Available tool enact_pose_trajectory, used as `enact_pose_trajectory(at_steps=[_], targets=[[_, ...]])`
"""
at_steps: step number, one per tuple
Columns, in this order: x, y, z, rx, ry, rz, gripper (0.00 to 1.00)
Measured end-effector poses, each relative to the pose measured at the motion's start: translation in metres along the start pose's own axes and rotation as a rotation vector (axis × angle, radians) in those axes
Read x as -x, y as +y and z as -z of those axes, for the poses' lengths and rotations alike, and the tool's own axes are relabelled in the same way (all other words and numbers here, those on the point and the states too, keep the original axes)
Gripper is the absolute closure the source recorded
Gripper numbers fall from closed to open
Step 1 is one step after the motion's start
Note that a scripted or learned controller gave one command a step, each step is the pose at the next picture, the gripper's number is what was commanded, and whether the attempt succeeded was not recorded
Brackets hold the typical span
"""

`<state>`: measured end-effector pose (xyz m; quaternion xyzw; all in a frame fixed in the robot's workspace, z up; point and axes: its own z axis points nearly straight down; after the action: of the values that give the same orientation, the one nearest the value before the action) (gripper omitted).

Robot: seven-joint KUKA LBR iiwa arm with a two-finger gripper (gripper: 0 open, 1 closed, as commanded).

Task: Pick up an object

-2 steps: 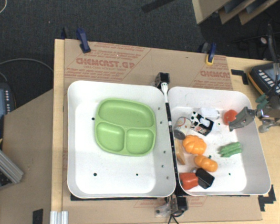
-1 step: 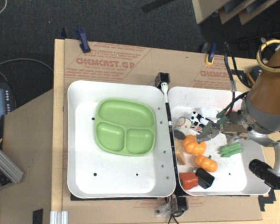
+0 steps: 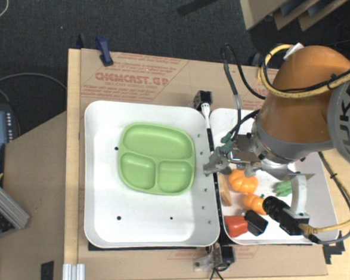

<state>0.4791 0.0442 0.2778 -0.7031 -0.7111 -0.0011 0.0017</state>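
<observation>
My gripper (image 3: 217,162) hangs low over the left side of the right bin (image 3: 223,119), close to the wall between the two bins. Just right of it lies an orange rounded toy (image 3: 242,182), and a second orange piece (image 3: 254,202) lies a little nearer the front. A red block (image 3: 235,225) rests at the bin's front left corner. A small green item (image 3: 283,188) lies further right, partly under the arm. A thin tan piece (image 3: 225,197) lies along the bin's left wall. The wrist hides much of this bin.
The left bin (image 3: 98,209) holds a green divided plate (image 3: 157,158) in its upper middle. The grey and orange arm (image 3: 306,98) covers the back of the right bin. Cardboard (image 3: 132,73) lies under both bins.
</observation>
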Motion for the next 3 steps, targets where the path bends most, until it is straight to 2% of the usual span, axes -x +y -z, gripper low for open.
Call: enact_pose_trajectory(at_steps=[1,2,3], targets=[[-0.058,0.002,0.123,0.016,0.002,-0.003,0.0],[-0.17,0.001,0.103,0.002,0.0,0.001,0.0],[-0.163,0.002,0.105,0.003,-0.003,-0.01,0.0]])
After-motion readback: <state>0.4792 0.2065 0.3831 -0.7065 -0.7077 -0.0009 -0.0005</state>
